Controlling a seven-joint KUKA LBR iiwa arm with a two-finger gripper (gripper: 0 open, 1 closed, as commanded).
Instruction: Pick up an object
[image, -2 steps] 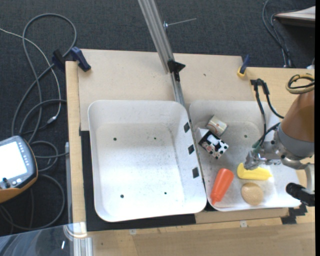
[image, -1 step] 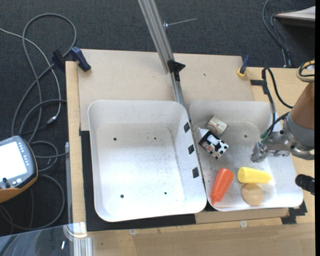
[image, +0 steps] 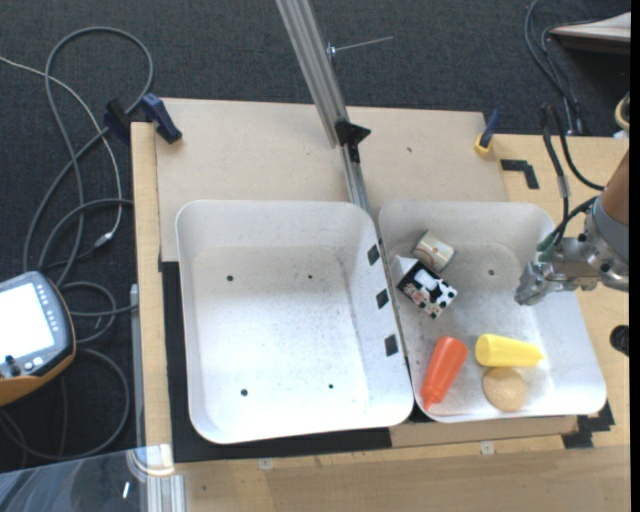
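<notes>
Nearest my camera, along the near wall of the right bin (image: 590, 385), I see three items in a loose row: an orange cylinder (image: 443, 369) tilted against the bin's left corner, a tan rounded object (image: 506, 389) at the near edge, and a yellow object (image: 509, 350) lying lengthwise just above the tan one, the two looking to touch. Farther back in the same bin lies a black-and-white patterned block (image: 429, 289) near the divider, and just beyond it a small beige cylinder (image: 434, 249) on its side, apart from the block.

The gripper (image: 528, 289) reaches in from the right and hangs over the right bin's bare floor, well clear of the block and up-frame of the yellow object. No object shows at its tip; I cannot tell from this angle how its tip is set. The grey arm (image: 612, 230) runs off the right side.

The left bin (image: 200, 330) sits alongside, its floor speckled with dark marks. A metal rail (image: 318, 75) slants down from the top edge to the seam between the bins. A teach pendant (image: 30, 335) rests on the carpet at far left, cables (image: 80, 150) looping around it.
</notes>
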